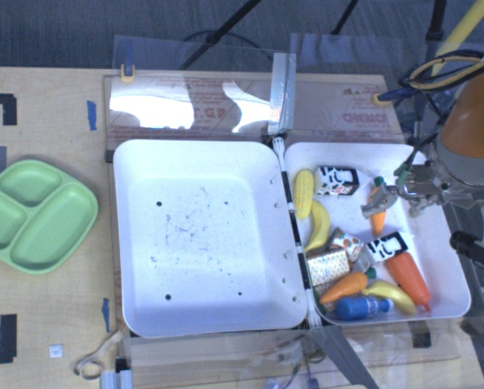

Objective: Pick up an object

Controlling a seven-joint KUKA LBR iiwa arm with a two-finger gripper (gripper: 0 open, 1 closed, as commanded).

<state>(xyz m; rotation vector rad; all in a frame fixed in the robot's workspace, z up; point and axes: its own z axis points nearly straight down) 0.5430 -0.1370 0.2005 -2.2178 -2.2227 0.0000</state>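
Claw (385, 198) hangs over right bin (460, 294), small orange carrot (379, 217) pinched between its fingers, apparently lifting it clear of corn cob (304, 193).

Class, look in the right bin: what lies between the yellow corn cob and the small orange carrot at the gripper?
In the camera view, a black-and-white cow-patterned carton lies between the yellow corn cob and the small orange carrot.

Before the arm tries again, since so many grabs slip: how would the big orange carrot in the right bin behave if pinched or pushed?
The big orange carrot looks like smooth moulded plastic, so probably stiff, light and a bit slippery. Its round, tapered body suggests it may roll or swing aside when nudged. It lies against the yellow banana near the right bin wall, which might limit rolling but crowd the fingers.
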